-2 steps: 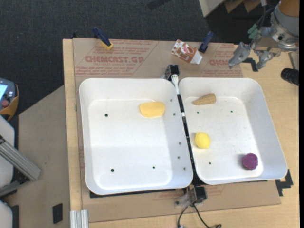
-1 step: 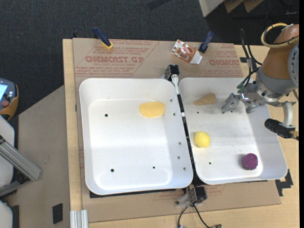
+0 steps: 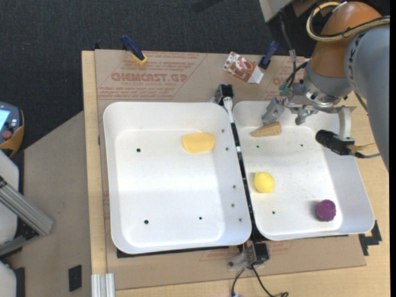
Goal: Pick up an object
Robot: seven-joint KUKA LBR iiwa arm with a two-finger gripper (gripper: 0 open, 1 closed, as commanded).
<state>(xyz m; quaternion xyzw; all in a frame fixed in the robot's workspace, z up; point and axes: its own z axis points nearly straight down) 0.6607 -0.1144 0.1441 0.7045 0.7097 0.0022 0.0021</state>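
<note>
The end effector (image 3: 286, 111) is hovering with its fingers spread, gripping nothing, over the far end of the right bin (image 3: 346, 184); the tan wedge (image 3: 266, 130) is lying just beside it, toward the bins' divider, seemingly the intended pick

Two bins sit side by side on my bench (image 3: 99, 166). The left bin (image 3: 117, 184) holds one disc (image 3: 198, 143) in its far half, toward the right wall. The right bin (image 3: 352, 184) holds three things: a wedge (image 3: 266, 130) at the far left, a ball (image 3: 264, 182) near the left wall at mid-depth, and a second ball (image 3: 325, 210) at the near right. My gripper (image 3: 287, 111) hangs over the right bin's far edge, just right of the wedge.
</note>
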